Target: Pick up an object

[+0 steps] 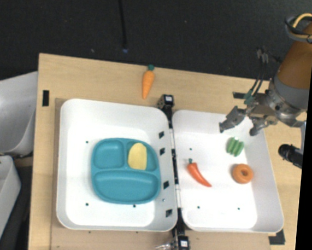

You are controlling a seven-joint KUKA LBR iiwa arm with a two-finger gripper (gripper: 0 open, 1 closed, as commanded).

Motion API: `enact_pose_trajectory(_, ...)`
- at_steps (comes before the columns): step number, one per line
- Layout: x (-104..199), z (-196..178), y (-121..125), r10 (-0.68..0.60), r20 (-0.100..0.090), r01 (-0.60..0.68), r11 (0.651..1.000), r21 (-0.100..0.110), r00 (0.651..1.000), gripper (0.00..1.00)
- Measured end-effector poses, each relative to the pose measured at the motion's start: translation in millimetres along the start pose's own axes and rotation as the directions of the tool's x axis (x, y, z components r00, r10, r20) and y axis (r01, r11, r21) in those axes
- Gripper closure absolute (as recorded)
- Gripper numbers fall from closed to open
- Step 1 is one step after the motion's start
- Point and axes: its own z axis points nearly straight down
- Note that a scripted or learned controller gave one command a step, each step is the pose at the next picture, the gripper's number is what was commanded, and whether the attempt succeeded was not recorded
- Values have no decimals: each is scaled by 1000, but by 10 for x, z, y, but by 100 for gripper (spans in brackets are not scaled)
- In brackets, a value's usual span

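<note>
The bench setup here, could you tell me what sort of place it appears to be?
Probably a robot-manipulation lab bench: two white bins side by side, toy food such as a carrot and a doughnut, and a gripper open above the right bin.

Two bins (66, 140), one tray (125, 171), one carrot (147, 82), one pepper (199, 173), one doughnut (242, 173).

Arm (297, 58) cut off at right edge; bench (94, 77) clutter perhaps wires.
</note>
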Motion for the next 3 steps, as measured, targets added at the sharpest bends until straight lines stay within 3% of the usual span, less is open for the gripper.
enact_pose_trajectory(1,2,-59,17,-2,1,2,1000,-11,1000,0)
enact_pose_trajectory(3,-1,984,59,0,2,0,1000,-6,1000,0)
